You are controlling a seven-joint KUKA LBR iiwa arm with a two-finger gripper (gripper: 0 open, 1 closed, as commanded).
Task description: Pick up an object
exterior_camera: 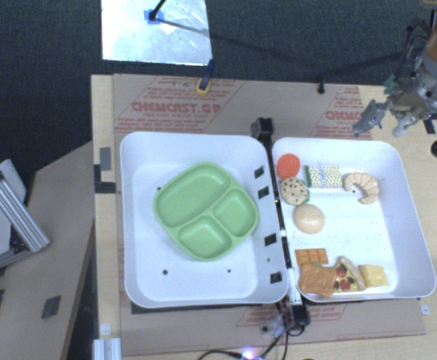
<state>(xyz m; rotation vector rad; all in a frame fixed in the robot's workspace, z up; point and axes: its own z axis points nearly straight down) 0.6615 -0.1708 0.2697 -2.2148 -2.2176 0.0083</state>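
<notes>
The right bin (402,201) holds toy food. A red tomato (288,165), a chocolate-chip cookie (294,191), a sprinkled wafer (323,175) and a croissant (363,186) lie along its far side. A beige bun (308,218) sits mid-bin. At the near edge lie a waffle (311,257), a pizza slice (343,274) and a cheese wedge (375,276). My gripper (385,121) hangs above the bench just beyond the right bin's far right corner, its fingers spread open with nothing between them.
The left bin (139,201) holds a green three-compartment plate (205,211). A black divider with clips (272,201) runs between the bins. A shiny foil sheet (157,21) lies on the dark floor beyond the bench.
</notes>
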